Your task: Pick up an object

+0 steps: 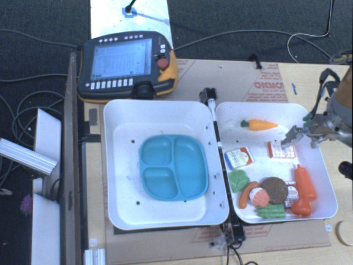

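The right bin (314, 170) holds several toy foods. An orange carrot (260, 125) lies near its far wall. A white packet (239, 158) sits at the left, and a red-and-white packet (281, 150) at the middle right. Along the front are a green leaf piece (238, 180), a sausage (246, 194), a brown round patty (274, 189), an orange bottle (304, 187) and a green bean piece (270, 211). My gripper (302, 139) hangs over the bin's right part, just above and right of the red-and-white packet. It is open, with nothing between its fingers.
The left bin (124, 148) holds a blue divided plate (173, 167). A teach pendant (127, 65) lies behind the left bin. Cables run over the dark floor at the back and left. Both bins rest on a cardboard sheet (265, 81).
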You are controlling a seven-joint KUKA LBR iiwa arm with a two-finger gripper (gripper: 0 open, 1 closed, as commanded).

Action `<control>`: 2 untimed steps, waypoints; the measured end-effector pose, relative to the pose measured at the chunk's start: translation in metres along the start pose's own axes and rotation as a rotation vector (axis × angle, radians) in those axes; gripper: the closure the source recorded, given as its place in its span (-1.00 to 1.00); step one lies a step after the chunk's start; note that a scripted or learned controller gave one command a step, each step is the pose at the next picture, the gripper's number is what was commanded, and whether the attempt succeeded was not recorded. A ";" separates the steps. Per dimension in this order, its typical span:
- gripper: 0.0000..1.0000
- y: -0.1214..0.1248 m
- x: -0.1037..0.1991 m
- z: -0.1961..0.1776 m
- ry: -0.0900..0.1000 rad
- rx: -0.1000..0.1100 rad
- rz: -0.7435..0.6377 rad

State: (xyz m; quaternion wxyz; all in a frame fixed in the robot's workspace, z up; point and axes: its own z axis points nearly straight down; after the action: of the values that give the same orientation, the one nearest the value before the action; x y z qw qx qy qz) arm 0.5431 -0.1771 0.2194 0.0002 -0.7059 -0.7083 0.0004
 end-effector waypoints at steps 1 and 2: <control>-1.00 0.046 0.040 0.112 0.001 0.002 0.000; -1.00 0.094 0.039 0.136 0.000 -0.002 -0.002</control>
State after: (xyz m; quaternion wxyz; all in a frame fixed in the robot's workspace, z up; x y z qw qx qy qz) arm 0.6368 -0.1381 0.0835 -0.0006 -0.7054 -0.7088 -0.0004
